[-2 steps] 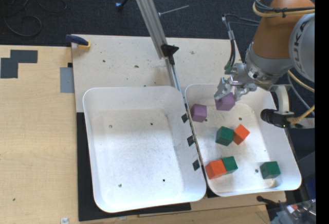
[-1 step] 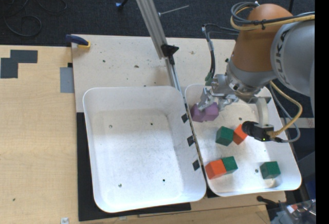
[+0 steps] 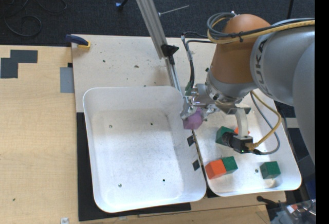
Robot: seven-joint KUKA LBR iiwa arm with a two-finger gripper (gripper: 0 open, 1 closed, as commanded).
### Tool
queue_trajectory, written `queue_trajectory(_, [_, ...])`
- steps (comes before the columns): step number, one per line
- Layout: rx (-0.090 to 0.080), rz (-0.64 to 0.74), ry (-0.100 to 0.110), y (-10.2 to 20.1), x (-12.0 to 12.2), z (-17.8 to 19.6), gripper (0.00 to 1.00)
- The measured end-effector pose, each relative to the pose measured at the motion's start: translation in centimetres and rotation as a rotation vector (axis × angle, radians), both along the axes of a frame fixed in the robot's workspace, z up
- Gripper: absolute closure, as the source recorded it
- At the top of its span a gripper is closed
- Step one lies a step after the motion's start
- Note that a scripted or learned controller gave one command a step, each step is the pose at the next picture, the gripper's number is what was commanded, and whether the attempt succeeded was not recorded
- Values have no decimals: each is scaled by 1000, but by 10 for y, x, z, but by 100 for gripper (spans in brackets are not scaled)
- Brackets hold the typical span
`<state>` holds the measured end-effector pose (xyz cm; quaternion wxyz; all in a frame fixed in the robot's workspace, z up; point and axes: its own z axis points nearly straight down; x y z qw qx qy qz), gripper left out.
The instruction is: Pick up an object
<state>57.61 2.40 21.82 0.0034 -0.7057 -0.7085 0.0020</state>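
My gripper hangs over the seam between the bins, jaws closed on a purple block. The hold looks shallow to me; any jolt could drop it onto the divider.

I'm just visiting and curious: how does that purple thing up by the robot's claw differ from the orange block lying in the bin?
The purple block sits between the fingers of the gripper, lifted over the rim where the two bins meet; the orange block rests on the floor of the right bin. The purple block stands alone, while the orange block touches a green block. Their colours differ. Both are small and blocky.
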Motion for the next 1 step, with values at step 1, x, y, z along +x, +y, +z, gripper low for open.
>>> queue_trajectory(1, [0,1,-2,48,-13,11,100])
